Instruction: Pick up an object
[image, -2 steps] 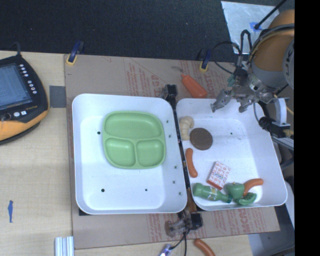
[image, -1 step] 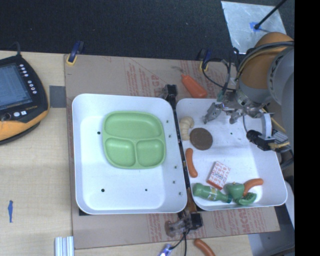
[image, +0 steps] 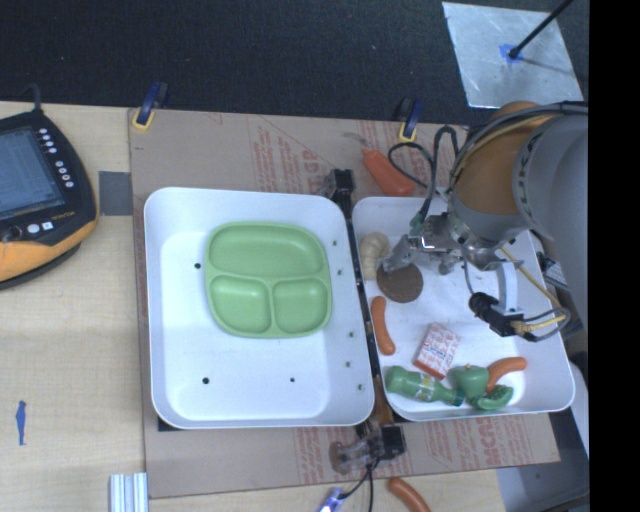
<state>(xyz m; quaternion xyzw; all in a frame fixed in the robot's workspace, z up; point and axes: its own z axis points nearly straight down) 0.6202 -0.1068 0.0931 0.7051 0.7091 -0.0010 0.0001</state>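
The right bin (image: 560, 395) holds several small items. A beige lump (image: 372, 250) lies at its left wall, with a brown round piece (image: 402, 285) beside it. Lower down are an orange sausage (image: 382, 325), a red-and-white box (image: 437, 350), a green bottle (image: 418, 385), a green toy (image: 482, 388) and an orange carrot (image: 507, 367). The grey arm with its orange band covers the bin's upper part. Its gripper (image: 425, 248) hangs just above and right of the brown piece. Nothing shows as held.
The left bin (image: 170, 330) carries a green divided plate (image: 268, 278). An orange toy (image: 386, 172) lies outside behind the right bin, another orange piece (image: 410, 492) in front. A teach pendant (image: 40, 195) sits at the far left. Cables loop beside the wrist.
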